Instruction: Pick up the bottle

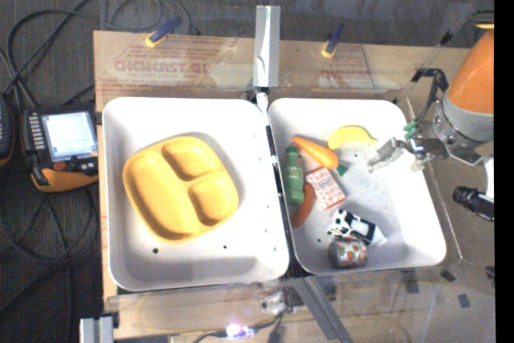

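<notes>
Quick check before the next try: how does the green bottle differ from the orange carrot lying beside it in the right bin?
The slim green bottle lies along the right white bin's left wall; the orange carrot-shaped toy lies slanted across its top end. The bottle is straight-sided, while the carrot tapers toward the bottle. The bottle is green and the carrot orange with a green tip. Both lie flat in that bin.

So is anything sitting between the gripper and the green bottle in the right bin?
Yes. The carrot and the small red-and-white carton lie between the gripper and the bottle, which lies along the bin's left wall. The carton touches it.
</notes>
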